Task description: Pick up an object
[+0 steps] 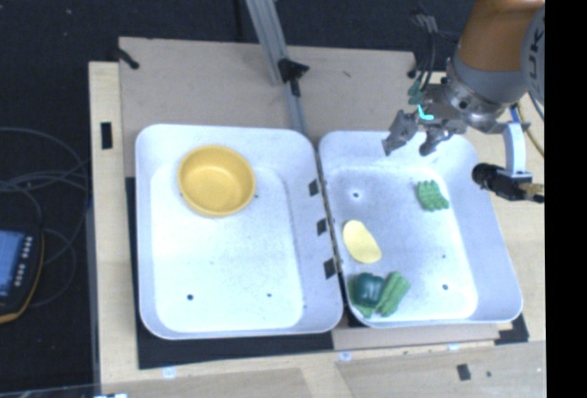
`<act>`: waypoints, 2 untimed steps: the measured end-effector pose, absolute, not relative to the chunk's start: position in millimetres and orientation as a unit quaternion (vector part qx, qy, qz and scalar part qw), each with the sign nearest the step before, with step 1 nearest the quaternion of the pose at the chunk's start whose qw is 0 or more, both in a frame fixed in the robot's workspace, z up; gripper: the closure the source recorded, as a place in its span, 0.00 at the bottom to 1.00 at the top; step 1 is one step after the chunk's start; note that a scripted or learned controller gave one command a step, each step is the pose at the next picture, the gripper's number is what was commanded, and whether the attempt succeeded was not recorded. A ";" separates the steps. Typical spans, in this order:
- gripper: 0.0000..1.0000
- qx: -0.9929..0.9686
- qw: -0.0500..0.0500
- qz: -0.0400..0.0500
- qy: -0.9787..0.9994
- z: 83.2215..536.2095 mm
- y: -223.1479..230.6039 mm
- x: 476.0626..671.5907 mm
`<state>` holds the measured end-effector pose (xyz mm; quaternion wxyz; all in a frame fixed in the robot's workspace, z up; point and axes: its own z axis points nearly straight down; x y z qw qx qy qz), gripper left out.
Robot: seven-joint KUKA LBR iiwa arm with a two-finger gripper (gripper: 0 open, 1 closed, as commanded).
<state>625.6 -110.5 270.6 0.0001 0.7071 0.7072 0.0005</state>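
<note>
Camera view has you looking down on the surface [110, 204] with two white bins side by side. The arm [500, 20] comes in from the right, and your tool [415, 141] hangs over the far edge of the right bin [486, 268]. Its two fingers [396, 135] are spread apart, pointing down, and there's nothing between them.

Stuff in the right bin:
- a small green ridged piece [431, 195], just below the tool and a bit to its right, lying flat on the bin floor, apart from everything else
- a yellow oval thing [361, 242] near the bin's left wall, around the middle
- a dark green round lump [366, 288] at the near left corner, with a lighter green pod [393, 293] lying tilted right against it, the two touching

The yellow oval sits just above that green pair, close to it, but you can't really tell whether it's touching.

The left bin [165, 295] holds a yellow bowl [216, 180], upright, in the far left part, well apart from everything in the other bin.

A grey metal bar [266, 20] slants down from the top of the frame and ends about where the two bins meet. Off the surface at the far left there's a handheld pendant [18, 268] with a blue screen and a cable.
</note>
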 end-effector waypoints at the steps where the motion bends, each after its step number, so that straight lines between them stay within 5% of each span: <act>1: 0.00 0.707 0.000 0.000 0.707 270.6 -110.5 625.6; 2: 0.00 0.708 -0.001 -0.002 0.707 217.8 -115.8 633.9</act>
